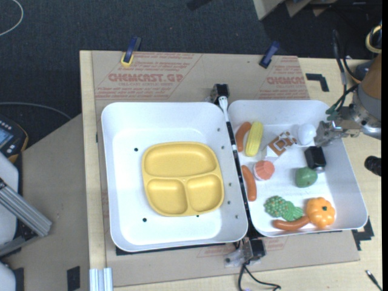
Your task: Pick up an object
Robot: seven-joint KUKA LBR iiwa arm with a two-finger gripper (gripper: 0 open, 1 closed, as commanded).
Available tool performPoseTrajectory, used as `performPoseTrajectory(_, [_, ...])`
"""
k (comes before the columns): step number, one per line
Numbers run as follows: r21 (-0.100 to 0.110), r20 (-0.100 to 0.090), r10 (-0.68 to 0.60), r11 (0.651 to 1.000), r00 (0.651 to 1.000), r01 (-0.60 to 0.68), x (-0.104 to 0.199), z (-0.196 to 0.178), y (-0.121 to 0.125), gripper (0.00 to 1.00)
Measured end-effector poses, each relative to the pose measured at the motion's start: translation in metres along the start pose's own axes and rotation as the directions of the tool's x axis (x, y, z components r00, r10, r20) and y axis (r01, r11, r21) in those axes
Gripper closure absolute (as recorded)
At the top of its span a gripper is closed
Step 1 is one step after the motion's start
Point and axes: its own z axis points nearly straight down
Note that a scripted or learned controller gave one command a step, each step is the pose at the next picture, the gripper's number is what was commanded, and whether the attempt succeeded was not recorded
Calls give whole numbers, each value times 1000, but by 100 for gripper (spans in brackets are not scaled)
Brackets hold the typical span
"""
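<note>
Grey metal and an orange band: that's your arm coming in from the right, its gripper (321,139) hanging over the far right part of the right bin (354,193). I can't tell you from this angle whether it is open or closed. Just under the tip sits a small black block (314,157), boxy and matte, and just below that a rounded green lump (306,177). Close beside the tip, toward the bin's middle, you've got a white ball (305,132) and a brown-and-white square piece (282,144). Further left, a yellow corn cob (254,137) lies against an orange carrot (242,136). Near the front edge, a ribbed orange pumpkin (321,212) touches a bumpy green broccoli (281,208). Your left bin (121,180) carries a smooth yellow divided tray (182,177), all on the cardboard-covered counter (182,71).
</note>
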Motion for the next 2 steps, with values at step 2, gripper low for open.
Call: performPoseTrajectory(2, [10, -6, -4, 1000, 1000, 4, 63, -29, 2, 100])
